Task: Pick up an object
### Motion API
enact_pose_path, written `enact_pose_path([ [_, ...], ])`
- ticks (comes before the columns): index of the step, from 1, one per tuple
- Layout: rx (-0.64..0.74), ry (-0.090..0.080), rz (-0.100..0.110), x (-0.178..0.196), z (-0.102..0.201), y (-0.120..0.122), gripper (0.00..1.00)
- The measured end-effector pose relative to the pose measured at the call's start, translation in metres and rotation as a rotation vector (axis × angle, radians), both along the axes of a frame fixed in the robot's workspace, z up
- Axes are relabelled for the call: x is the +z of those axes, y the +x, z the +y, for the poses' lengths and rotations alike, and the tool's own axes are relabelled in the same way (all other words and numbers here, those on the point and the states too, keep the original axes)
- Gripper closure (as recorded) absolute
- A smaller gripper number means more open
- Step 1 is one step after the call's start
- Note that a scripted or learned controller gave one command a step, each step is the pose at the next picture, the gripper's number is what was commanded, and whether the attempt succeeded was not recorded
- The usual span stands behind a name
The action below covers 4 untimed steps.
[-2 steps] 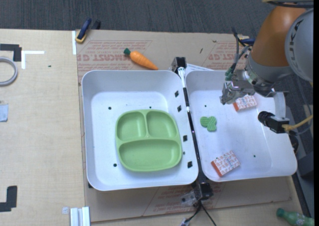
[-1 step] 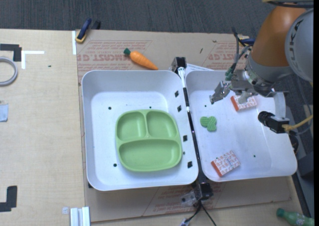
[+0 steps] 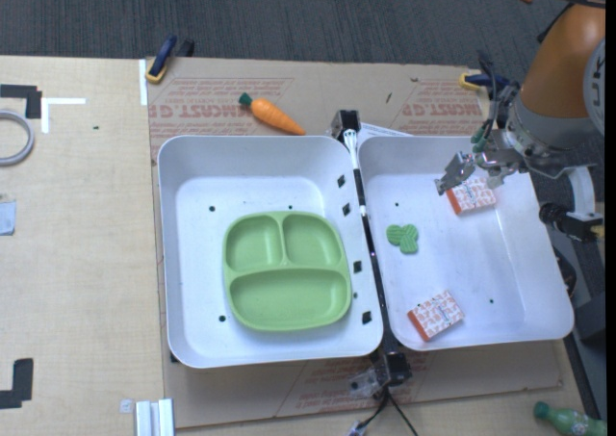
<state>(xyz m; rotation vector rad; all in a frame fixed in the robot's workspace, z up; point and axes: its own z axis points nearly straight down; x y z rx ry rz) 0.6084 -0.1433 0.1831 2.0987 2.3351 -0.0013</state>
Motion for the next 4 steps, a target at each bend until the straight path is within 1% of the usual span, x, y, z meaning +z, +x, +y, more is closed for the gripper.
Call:
enact_pose_path([
  [1, 0.063, -0.002, -0.007, -0.086, -0.041, 0.011, 0.00],
  [2, 0.063, -0.005, -0.011, -0.075, -0.043, 0.012, 1.00],
  [3, 0.063, -0.005, -0.010, -0.076, -0.042, 0.012, 0.00],
  [4, 0.063, -0.007, -0.013, -0.065, -0.043, 0.012, 1.00],
])
